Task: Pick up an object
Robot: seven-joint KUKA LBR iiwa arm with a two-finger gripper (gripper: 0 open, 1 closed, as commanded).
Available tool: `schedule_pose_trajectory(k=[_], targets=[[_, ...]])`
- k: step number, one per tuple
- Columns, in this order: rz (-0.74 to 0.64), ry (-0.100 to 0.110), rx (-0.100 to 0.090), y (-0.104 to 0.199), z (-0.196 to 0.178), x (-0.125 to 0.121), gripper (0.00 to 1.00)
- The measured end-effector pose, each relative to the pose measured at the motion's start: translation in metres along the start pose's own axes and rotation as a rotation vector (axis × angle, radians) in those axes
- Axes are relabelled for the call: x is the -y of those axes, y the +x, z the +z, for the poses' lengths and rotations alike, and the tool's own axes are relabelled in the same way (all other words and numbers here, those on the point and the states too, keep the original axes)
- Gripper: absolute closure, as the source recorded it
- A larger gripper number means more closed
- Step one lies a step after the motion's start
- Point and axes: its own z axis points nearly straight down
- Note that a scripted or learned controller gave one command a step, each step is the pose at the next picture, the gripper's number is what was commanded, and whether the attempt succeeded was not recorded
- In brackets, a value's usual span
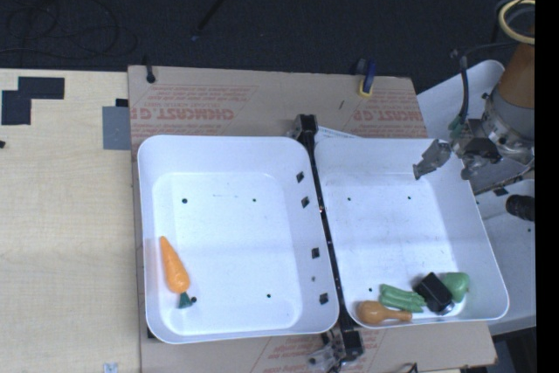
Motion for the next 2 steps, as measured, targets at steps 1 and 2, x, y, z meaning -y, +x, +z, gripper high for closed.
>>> schedule_pose_trajectory(k=[1, 2], targets=[[-0.011, -0.017, -0.002, 0.098, -0.153, 0.009, 0.00], [-0.006, -0.008, -0.001, 0.138, -0.241, 0.039, 0.00]])
